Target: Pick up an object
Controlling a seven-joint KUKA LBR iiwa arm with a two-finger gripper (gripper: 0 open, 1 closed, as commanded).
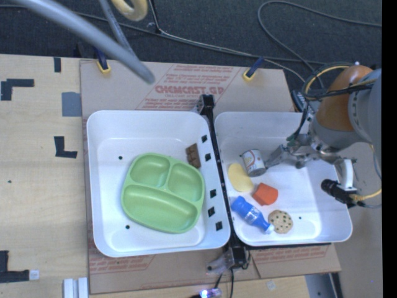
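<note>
Jaws' state I cannot tell; they sit low in the right bin (322, 228), with the small tin can (252, 161) just to their left.

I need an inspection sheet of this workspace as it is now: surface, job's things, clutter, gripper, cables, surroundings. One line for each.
Surface: two white bins, left bin and right bin, on a cardboard sheet.
Job's things: right bin holds a small can, yellow piece, orange block, blue bottle, cookie.
Clutter: green divided plate and brown piece in left bin.
Gripper: gripper low in right bin beside the can; hold not discernible.
Cables: black cable on the dark floor behind.
Surroundings: wooden bench with black tape marks.
</note>
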